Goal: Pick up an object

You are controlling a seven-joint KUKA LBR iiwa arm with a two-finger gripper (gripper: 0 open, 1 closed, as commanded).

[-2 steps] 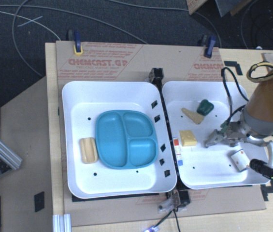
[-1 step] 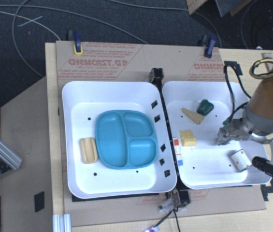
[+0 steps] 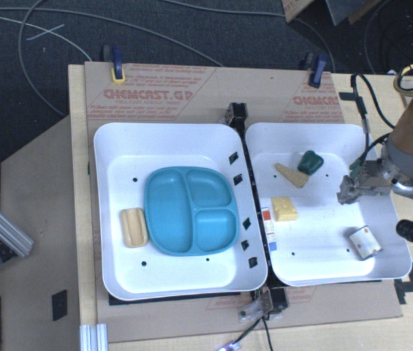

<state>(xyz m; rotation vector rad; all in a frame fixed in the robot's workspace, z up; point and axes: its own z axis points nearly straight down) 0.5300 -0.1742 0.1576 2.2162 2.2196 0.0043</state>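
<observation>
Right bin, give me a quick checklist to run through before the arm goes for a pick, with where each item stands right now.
1. Candidates lie in the right bin: green object, tan wedge, yellow block, small white object. Ok.
2. Gripper is over the right bin. Ok.
3. Gripper carries nothing already: cannot tell.
4. Green object and tan wedge lie apart enough for a clean grasp: not ok, they touch or nearly touch.
5. Yellow block stands free of the others: ok, though it is close to the divider side.
6. Small white object is free of the wall: cannot tell, it sits near the bin's lower right rim.
</observation>
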